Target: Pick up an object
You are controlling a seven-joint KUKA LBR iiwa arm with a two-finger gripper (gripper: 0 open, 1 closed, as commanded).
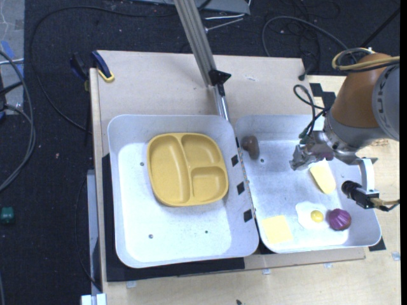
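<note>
Closest to the camera lies a flat yellow square (277,228), at the near edge of the right bin (273,170); beyond it, toward the bin's far right, sit a fried egg (311,216) and a purple piece (338,219), and a brown lump (250,146) rests by the bin's left wall. Left of that bin, a yellow divided tray (187,169) fills the other bin on the surface. Hovering low over the right bin, the claw (304,157) sits just beside a pale yellow wedge (323,176); how wide it is parted I cannot tell, and nothing shows in its grip. I judge this the approach step; next it must settle over the wedge and close. That wedge's long axis runs obliquely, from beside the claw toward the bin's near right.
</note>
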